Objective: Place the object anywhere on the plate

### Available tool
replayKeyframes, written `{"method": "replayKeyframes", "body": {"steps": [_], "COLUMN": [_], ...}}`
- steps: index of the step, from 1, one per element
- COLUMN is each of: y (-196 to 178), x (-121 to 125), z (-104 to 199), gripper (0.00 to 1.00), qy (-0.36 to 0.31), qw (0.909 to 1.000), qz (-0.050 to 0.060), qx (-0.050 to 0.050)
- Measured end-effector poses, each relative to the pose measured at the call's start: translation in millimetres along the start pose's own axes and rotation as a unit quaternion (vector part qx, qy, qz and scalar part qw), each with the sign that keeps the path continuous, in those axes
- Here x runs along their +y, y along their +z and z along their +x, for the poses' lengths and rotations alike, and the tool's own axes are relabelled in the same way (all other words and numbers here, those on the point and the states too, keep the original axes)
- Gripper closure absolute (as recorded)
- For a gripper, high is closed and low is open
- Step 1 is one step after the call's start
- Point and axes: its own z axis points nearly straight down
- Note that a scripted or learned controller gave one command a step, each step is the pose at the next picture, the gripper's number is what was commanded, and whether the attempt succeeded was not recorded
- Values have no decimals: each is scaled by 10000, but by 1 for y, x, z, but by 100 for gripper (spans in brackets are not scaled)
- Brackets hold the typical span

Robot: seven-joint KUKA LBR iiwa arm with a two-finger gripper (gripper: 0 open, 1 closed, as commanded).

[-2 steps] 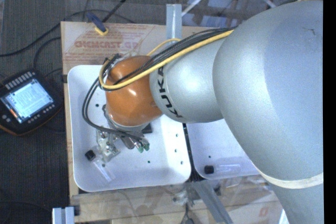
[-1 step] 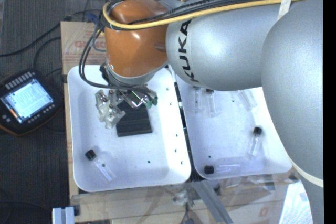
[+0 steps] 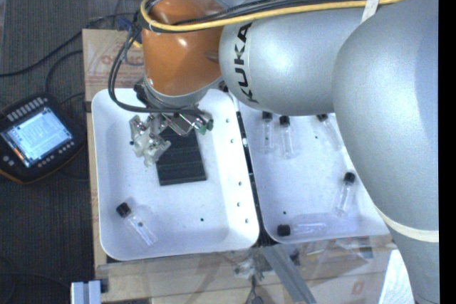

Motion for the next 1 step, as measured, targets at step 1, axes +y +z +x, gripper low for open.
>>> {"method": "replayKeyframes", "body": {"steps": [1], "y": [30], "x": [-27], "z": [-22], "gripper": [100], "qy": [-875], "qw": [9962], "qz": [-4], "qx": [-4]}}
